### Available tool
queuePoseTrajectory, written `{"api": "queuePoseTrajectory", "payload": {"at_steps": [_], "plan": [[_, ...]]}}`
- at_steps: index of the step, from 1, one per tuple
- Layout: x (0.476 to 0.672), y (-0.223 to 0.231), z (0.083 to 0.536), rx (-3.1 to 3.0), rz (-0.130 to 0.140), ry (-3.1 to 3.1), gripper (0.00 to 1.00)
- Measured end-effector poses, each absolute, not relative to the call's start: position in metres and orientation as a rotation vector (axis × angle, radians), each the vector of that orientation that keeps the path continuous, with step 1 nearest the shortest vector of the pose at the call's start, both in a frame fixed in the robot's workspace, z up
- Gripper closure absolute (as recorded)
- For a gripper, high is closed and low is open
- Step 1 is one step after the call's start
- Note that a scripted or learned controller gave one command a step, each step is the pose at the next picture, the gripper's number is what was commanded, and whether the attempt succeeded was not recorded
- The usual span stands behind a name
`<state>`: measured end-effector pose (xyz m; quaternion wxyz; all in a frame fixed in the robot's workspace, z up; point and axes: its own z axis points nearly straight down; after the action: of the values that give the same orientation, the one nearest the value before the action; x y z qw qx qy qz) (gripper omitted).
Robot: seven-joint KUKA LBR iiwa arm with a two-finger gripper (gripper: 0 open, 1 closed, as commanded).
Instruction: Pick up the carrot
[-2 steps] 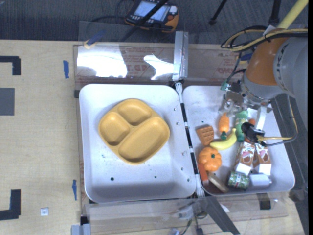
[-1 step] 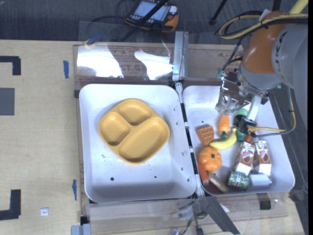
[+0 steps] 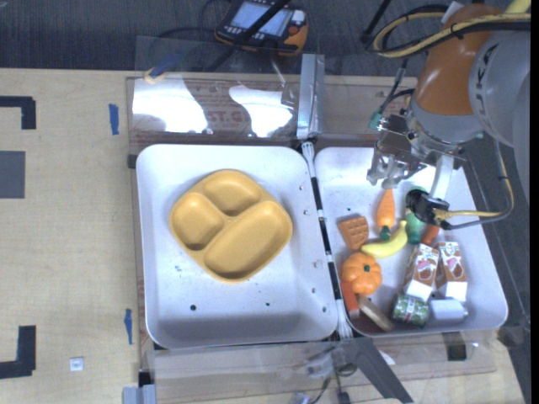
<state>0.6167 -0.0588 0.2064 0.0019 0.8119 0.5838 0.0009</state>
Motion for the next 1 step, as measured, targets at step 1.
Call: {"api": "queuePoseTrajectory", "payload": {"at_steps": [1], "plan": [[0.6176, -0.0590, 0.2165, 2.545, 0.006, 1.830, 1.00]]}}
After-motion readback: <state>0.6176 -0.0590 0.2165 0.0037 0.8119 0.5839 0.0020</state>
